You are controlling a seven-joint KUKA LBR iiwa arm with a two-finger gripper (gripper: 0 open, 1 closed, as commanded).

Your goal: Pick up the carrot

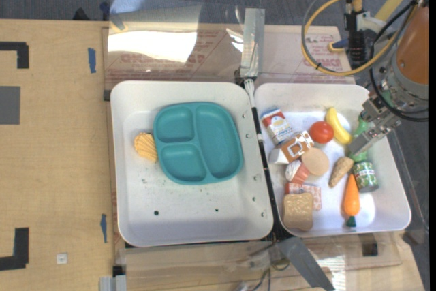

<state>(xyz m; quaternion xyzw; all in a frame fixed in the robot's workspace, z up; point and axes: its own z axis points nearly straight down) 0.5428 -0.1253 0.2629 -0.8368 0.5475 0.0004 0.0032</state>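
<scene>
Gripper [371, 133] hanging over the far right side of the right bin [402, 215], just above a green bottle [365, 174] and beside a yellow banana [338, 125]. Reaching in from the right on a grey arm [409, 88] with an orange band [414, 54]. Finger spread hard to read from this angle, so open or closed: cannot tell. Nothing seen clamped in it.

One carrot [351, 198], orange with a green tip, lying near the front right corner of the right bin, pointing roughly front to back, just left of the green bottle and apart from the gripper.

Counted in the right bin: one carrot, one banana, one red tomato [321, 131], one green bottle, one red and white carton [276, 126], one brown box [298, 146], one round bun [315, 163], one pale bread roll [340, 170], one slice of toast [298, 210]. Some small bits between them too cluttered to name.

Counted in the left bin [136, 215]: one teal divided plate [197, 142] with three compartments, and one tan shell-shaped piece [145, 145] touching its left edge.

Two bins in all, side by side.
</scene>
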